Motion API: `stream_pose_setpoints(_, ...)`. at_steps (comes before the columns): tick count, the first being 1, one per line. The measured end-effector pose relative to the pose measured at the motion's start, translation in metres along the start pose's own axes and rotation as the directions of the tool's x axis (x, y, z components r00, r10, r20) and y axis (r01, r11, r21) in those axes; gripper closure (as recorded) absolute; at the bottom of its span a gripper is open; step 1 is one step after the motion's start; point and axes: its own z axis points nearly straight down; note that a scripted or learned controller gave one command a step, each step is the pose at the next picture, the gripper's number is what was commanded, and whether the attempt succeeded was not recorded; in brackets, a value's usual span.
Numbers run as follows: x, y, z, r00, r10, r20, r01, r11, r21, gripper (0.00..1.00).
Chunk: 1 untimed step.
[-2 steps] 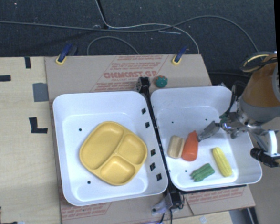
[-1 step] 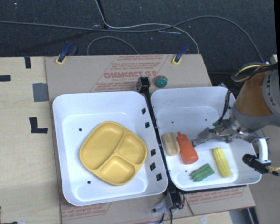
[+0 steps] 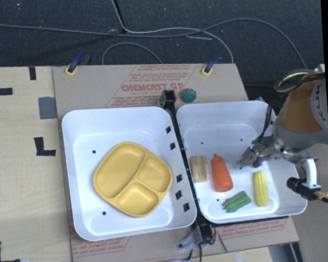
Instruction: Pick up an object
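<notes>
I can't tell the gripper's [image 3: 254, 157] state; it holds nothing, corn [image 3: 260, 188] just below, carrot [image 3: 221, 173] left.

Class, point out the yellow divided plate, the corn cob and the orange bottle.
yellow divided plate [image 3: 132, 179], camera view, central ridge.
corn cob [image 3: 260, 188], camera view, middle of cob.
orange bottle [image 3: 221, 175], camera view, its body.

Fixed overhead camera, slanted down, both bins [image 3: 74, 134].

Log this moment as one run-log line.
gripper: over right bin, holding nothing | below: corn, orange bottle | left bin: yellow tray
</notes>
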Motion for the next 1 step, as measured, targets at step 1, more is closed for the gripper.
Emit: stream_pose_setpoints(1,-0.0076,-0.005,-0.0571,1.0,0.002,-0.004,-0.002,1.0,0.002,1.0)
